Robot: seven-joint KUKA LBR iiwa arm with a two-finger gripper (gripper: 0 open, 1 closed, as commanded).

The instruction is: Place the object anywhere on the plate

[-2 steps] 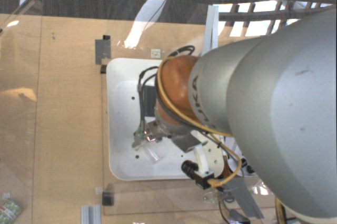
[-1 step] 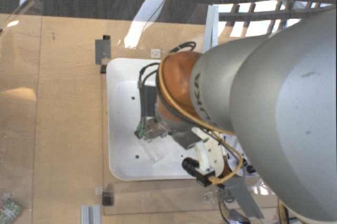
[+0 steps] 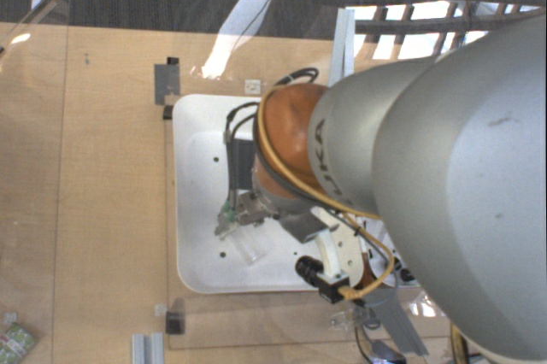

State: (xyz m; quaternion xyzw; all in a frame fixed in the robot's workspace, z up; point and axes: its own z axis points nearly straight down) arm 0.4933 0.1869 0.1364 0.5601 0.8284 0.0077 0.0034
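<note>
Gripper [image 3: 229, 221] hung low over the white bin [image 3: 192, 183], near its front wall; finger state could not be told. Advised confirming grasp before travel.

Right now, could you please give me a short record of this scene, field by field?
arm: grey with an orange band, reaching in from the right, covering much of the view
pincer: low over the white bin
held object: cannot tell
small clear item: lying on the bin floor, just below the pincer
plate: cannot make one out
</note>
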